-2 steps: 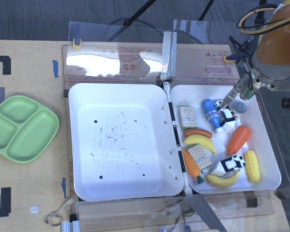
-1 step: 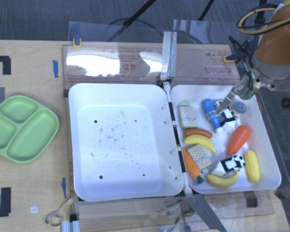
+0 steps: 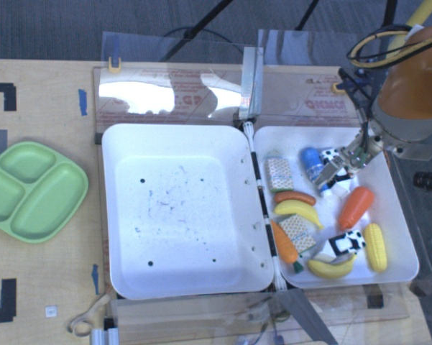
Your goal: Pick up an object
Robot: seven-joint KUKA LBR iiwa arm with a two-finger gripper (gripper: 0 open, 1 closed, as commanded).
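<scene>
At the near edge of the right bin (image 3: 406, 268) lie a yellow banana (image 3: 331, 267), a black-and-white toy (image 3: 345, 244) and a corn cob (image 3: 375, 246). An orange carrot (image 3: 285, 241) lies along the bin's left wall. The left bin (image 3: 129, 149) sits alongside, and a green divided plate (image 3: 32, 189) rests on the bench near its left edge.

Step in hand: approach and descent over the right bin's far half. The gripper (image 3: 336, 169) hangs low there, just beside a blue object (image 3: 312, 159) and directly over a black-and-white item (image 3: 332, 155). Whether the claw is wide, narrow or closed on anything cannot be told, since its tip merges with the objects beneath it.

Likely target: the blue object, at the far-centre of the right bin, on the claw's left side and touching or nearly touching it. An orange-red pepper (image 3: 356, 205) lies nearer the bin's near-right area, apart from the claw.

Next move, as judged: confirm a grasp around one object, then lift straight up clear of neighbouring pieces.
</scene>
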